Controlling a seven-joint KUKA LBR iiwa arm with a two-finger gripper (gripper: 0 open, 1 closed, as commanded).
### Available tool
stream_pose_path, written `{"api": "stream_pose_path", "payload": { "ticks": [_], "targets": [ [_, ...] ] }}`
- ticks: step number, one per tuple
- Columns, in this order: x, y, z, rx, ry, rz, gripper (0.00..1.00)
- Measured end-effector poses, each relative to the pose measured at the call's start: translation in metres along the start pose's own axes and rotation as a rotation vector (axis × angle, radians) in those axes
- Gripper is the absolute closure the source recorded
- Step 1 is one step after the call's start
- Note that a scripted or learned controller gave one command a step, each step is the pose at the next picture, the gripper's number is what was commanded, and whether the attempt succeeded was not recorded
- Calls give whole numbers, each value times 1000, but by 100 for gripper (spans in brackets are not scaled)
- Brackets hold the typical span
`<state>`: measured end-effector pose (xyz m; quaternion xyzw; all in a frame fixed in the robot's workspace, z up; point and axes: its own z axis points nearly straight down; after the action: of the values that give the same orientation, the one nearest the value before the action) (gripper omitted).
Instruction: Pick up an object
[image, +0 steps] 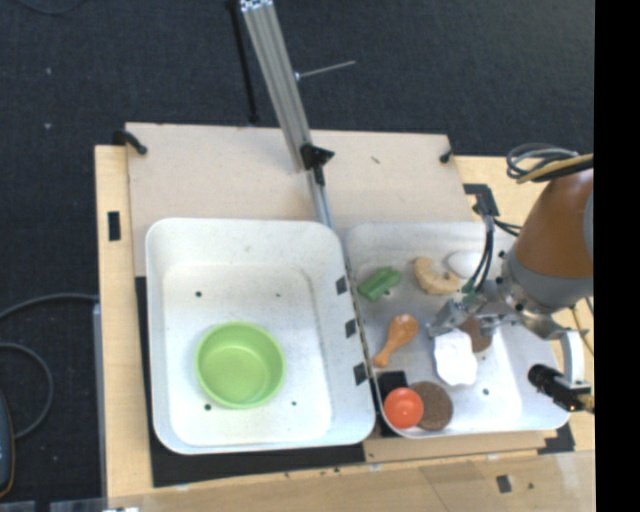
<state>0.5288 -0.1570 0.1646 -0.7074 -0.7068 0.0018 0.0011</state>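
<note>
One arm (555, 235) reaches in from the right, its orange band bulking over the right bin's (500, 400) far right corner and its grey wrist bent down toward the middle of that bin; the gripper (462, 322) hangs low among the objects, just above the white lump (455, 360) and beside a small brown piece (480, 338); whether it is closed on anything cannot be told, since dark linkages and cables hide its tip.

Two shallow white bins sit side by side on the bench; the left bin (180, 250) holds one lime-green bowl (240, 365), upright, in its near half.

Seven things can be counted in the right bin: one green block (379, 284) near the dividing edge; one tan, bread-like piece (436, 276) toward the far side; one orange-brown drumstick shape (397, 336) lying at a slant, well left of the gripper; one white lump directly under the gripper; one small brown piece partly hidden by the gripper; one red-orange ball (404, 407) at the near left corner; one brown disc (434, 405) touching the ball on its right.

One metal rail (285, 90) runs at a slant from the top edge down to the gap between the bins.
</note>
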Motion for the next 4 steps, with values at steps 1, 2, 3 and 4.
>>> {"api": "stream_pose_path", "payload": {
  "ticks": [1,2,3,4],
  "targets": [
    [3,1,59,-7,-3,0,0],
    [2,3,60,-12,-1,1,0],
    [0,6,48,-20,-4,6,100],
    [-5,1,1,-11,-1,5,100]
  ]
}}
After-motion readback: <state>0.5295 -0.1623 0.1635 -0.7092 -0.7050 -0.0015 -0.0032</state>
